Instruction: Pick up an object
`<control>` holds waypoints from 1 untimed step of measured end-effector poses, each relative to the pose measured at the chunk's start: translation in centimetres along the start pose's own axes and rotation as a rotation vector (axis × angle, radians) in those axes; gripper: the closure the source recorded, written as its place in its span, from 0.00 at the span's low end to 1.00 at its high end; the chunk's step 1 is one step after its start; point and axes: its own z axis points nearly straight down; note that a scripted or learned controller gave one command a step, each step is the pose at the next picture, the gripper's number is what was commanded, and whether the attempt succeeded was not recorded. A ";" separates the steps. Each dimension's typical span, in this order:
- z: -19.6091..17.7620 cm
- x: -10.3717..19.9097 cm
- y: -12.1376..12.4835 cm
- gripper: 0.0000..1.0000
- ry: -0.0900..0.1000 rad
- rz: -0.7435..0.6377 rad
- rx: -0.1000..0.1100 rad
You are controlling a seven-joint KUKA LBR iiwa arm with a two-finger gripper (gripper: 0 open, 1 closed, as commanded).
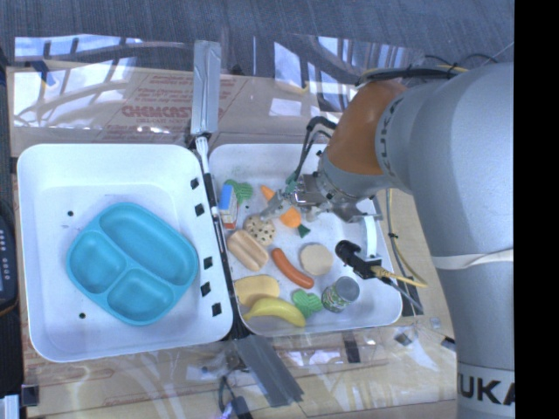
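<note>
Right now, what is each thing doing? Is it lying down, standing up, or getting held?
Blue plate: lying flat in the left bin.
Banana: lying on its side in the right bin.
Sausage: lying flat, untouched.
Hot dog bun: lying flat.
Round cookie: lying flat.
Can: tipped over.
Gripper: low over the toys; I cannot tell if it holds anything.

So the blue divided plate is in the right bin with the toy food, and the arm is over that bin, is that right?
Not quite. The camera view shows the blue divided plate alone in the left bin. The toy food, such as the banana, lies in the right bin, and the arm is over that bin.
</note>
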 end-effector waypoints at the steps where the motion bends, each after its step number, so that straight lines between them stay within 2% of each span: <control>1: -1.1 0.1 0.1 1.00 0.001 -0.006 0.000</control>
